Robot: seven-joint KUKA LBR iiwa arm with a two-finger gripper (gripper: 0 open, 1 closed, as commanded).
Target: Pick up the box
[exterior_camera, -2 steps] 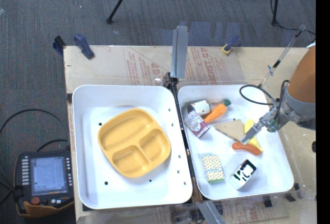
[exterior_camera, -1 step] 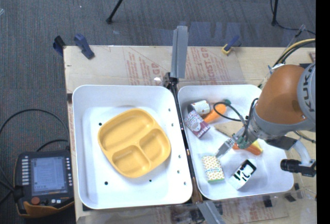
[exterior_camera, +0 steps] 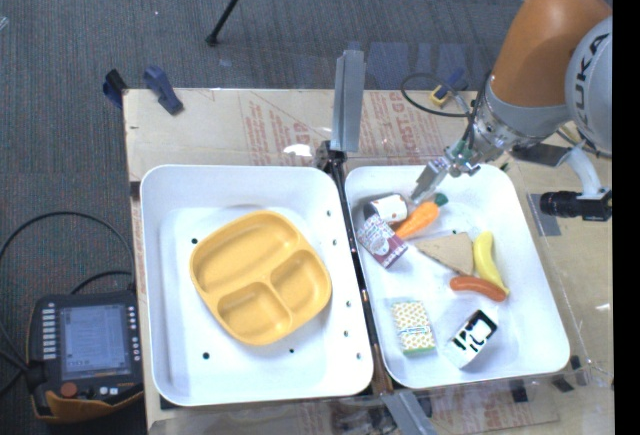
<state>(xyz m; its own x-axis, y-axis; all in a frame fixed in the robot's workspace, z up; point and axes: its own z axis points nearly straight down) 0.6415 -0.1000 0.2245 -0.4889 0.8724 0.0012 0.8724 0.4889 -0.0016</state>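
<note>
Poised over the upper part of the right bin point(exterior_camera: 530, 253), the pincer point(exterior_camera: 430, 185) is seen slanting down from the orange-banded arm point(exterior_camera: 545, 48), which enters from three o'clock. Whether its tips are spread or closed cannot be told, as they are small and blurred against the white floor; nothing is seen clamped between them.

The box point(exterior_camera: 412, 327), a small pale-green carton with a patterned top, is found lying flat near the bin's lower edge, at about six o'clock from the pincer and well apart from it. Between the two, a carrot point(exterior_camera: 418, 219) is laid just below the pincer tips, with a white-capped cylinder point(exterior_camera: 386, 209) beside it at nine o'clock and a small red-and-white patterned packet point(exterior_camera: 380, 237) beneath that. A tan wedge point(exterior_camera: 448, 251), a banana point(exterior_camera: 487, 258) and a sausage point(exterior_camera: 478, 287) are grouped at about four o'clock from the carrot. A black-and-white item point(exterior_camera: 473, 334) is placed just beside the box at three o'clock; its markings cannot be read.

A yellow divided plate point(exterior_camera: 260, 275) is held in the left bin point(exterior_camera: 165, 273). The arm's upper body is cut off at the frame's edge, and a handheld control unit point(exterior_camera: 85, 338) is partly cropped at eight o'clock on the floor.
</note>
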